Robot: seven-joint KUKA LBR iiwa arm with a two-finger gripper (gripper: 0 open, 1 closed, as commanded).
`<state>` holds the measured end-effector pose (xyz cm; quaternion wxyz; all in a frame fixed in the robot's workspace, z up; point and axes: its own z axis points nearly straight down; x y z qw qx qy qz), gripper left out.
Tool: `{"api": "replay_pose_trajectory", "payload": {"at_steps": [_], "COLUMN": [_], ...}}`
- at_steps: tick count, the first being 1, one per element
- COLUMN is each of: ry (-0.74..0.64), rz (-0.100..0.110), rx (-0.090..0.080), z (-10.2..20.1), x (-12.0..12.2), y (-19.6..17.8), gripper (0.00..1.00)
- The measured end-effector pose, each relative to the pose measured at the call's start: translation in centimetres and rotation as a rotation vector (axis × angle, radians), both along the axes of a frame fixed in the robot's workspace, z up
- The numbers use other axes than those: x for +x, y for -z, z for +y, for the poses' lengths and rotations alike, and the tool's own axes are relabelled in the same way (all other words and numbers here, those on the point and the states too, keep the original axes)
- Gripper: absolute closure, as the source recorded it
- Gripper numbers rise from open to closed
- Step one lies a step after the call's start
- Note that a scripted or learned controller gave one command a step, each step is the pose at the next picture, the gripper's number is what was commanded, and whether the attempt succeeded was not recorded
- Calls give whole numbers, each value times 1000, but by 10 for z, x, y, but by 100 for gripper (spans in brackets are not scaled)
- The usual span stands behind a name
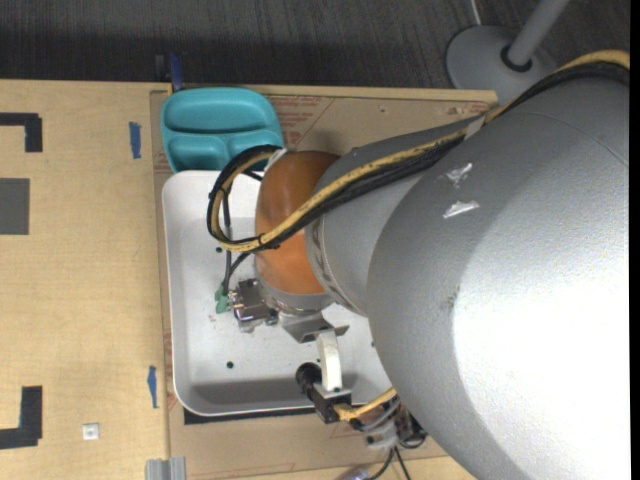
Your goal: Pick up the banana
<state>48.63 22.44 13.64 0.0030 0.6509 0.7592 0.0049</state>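
Note:
My arm's orange band (290, 228) and grey wrist hang low over the white bin (178, 268), pointing down into it. The gripper (248, 304) sits under the wrist near the bin's middle, seen from above, with black and yellow cables looping beside it. A small green bit (218, 298) shows at its left side. The arm's bulk hides most of the bin's floor to the right.
A teal plastic tray (220, 128) rests at the bin's far end. The bin sits on a cardboard-covered bench (80, 268) with blue tape marks. A grey stand base (490, 53) is at the top right. A tiny dark speck (230, 365) lies on the bin floor.

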Motion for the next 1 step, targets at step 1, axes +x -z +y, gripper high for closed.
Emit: {"api": "replay_pose_trajectory", "payload": {"at_steps": [1], "ry": [-1], "rz": [-1], "rx": [0], "z": [0], "x": [0], "y": [-10], "gripper": [100]}}
